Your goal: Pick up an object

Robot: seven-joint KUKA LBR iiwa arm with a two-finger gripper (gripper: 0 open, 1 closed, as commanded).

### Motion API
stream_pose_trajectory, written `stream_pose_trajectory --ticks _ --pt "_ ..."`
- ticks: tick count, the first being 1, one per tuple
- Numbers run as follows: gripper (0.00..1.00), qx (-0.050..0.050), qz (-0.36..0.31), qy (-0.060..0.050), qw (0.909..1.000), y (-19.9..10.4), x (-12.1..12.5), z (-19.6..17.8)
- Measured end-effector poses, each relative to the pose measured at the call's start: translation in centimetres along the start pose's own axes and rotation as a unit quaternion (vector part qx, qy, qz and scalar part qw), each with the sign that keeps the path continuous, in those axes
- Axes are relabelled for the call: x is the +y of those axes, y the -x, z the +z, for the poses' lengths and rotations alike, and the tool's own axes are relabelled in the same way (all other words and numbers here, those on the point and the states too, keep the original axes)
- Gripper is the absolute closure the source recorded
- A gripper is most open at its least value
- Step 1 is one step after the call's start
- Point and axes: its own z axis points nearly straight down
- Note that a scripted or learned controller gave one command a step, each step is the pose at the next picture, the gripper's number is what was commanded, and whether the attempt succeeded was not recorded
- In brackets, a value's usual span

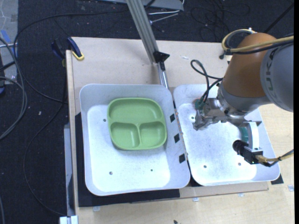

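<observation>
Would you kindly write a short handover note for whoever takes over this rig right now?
Gripper: over the left part of the right bin, reaching in from the right. I cannot see it carrying anything.
Objects: a green divided plate lies flat in the upper half of the left bin, apart from the gripper. It is the only loose object I can make out.
Done: no pick is visible.
Left: the whole pick. The arm would probably need to cross to the left bin and take the plate, perhaps by its rim.
</observation>
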Motion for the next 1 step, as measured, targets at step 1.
stream_pose_trajectory --ticks 1 --pt "1.0 0.0 0.0 -0.001 1.0 -5.53 0.96 1.11"
